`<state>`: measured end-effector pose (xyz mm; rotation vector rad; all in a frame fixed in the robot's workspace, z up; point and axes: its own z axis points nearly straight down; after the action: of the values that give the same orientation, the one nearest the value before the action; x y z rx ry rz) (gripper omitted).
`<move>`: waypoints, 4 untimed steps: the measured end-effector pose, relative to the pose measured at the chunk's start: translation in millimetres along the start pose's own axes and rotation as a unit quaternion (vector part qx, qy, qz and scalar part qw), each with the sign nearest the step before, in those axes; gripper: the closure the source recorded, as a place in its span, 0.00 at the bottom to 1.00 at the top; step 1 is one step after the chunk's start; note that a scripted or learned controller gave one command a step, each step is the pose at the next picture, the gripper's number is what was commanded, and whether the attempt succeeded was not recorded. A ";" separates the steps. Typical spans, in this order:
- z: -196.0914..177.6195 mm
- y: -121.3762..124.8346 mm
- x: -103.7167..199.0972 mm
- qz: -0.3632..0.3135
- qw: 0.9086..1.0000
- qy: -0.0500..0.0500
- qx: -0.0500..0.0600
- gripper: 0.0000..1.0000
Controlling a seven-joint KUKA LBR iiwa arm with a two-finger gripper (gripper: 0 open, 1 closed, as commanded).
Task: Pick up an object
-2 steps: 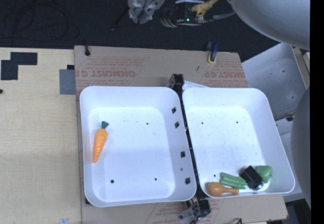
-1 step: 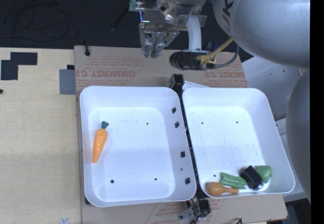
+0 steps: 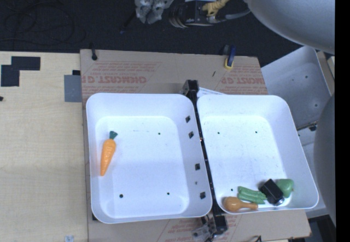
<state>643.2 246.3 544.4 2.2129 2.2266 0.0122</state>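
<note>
A: With nothing gripped yet, judged to be the very start: approach not begun. Gripper (image 3: 153, 3) parked high, well beyond the far rim of the left bin (image 3: 93, 126), above the dark floor past the cardboard sheet (image 3: 164, 74).
B: Fingers?
A: Pointing down, looking slightly parted, nothing between them.
B: Likeliest target?
A: Probably the carrot (image 3: 107, 153), alone inside the left bin, close to its left wall, green top toward the far rim. Well apart from the gripper, nearer the camera and a little left.
B: Other candidates?
A: In the right bin (image 3: 298, 126), across the shared rim from the left bin, clustered in the near corner: green pod (image 3: 251, 194), black block (image 3: 272, 191), orange pear-shaped piece (image 3: 238, 204), touching or overlapping.
B: Next move?
A: Travel over the left bin, line up across the carrot's narrow width, then descend.
</note>
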 end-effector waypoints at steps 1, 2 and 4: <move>87.5 -0.6 -52.5 0.005 1.000 -0.005 0.010 1.00; 2.6 0.5 -0.7 0.001 1.000 -0.001 0.002 1.00; -0.9 0.1 -0.1 0.000 1.000 0.000 -0.001 1.00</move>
<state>643.3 246.3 545.3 2.2124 2.2258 0.0139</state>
